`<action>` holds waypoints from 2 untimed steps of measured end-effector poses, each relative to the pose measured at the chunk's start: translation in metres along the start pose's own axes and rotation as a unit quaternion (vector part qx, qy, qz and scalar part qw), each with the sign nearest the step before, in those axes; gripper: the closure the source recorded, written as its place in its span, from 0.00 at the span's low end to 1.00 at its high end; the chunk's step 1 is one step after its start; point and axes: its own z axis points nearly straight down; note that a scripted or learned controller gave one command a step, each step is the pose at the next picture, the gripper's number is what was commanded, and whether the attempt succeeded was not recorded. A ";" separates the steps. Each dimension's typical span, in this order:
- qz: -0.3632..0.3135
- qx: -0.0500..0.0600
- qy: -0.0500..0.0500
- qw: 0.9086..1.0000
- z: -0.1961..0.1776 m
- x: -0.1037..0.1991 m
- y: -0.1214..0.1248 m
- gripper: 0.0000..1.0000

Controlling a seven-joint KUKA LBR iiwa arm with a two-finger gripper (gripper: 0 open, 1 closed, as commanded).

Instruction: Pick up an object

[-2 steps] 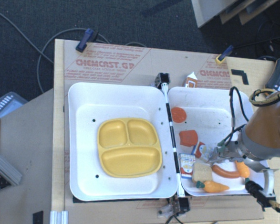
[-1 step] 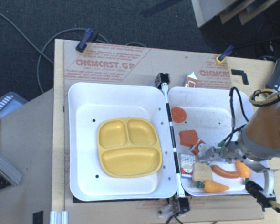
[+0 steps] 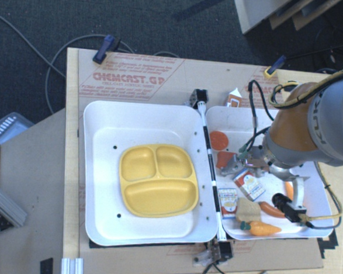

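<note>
My gripper (image 3: 240, 166) hangs low over the left part of the right bin (image 3: 314, 231), with the grey arm and its orange band reaching in from the right. Just left of it a red object (image 3: 224, 159) lies below an orange-red cup (image 3: 219, 140). A white packet with a red label (image 3: 250, 186) lies right under the gripper's lower side. Nearer the front are a small printed carton (image 3: 228, 202), a beige block (image 3: 249, 210), and an orange carrot (image 3: 263, 229). I see nothing lifted.
In the left bin (image 3: 94, 157) lies a yellow divided plate (image 3: 157, 179). Further orange pieces (image 3: 271, 209) (image 3: 289, 188) lie in the right bin. A small orange-and-white carton (image 3: 234, 100) stands behind the right bin. Blue clamps (image 3: 104, 48) (image 3: 274, 66) grip the board's far edge.
</note>
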 end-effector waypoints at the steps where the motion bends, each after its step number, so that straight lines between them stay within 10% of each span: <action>1: 0.001 -0.001 -0.001 1.000 -0.010 -0.001 0.000 1.00; 2: 0.001 -0.001 -0.001 1.000 -0.010 -0.001 0.000 0.00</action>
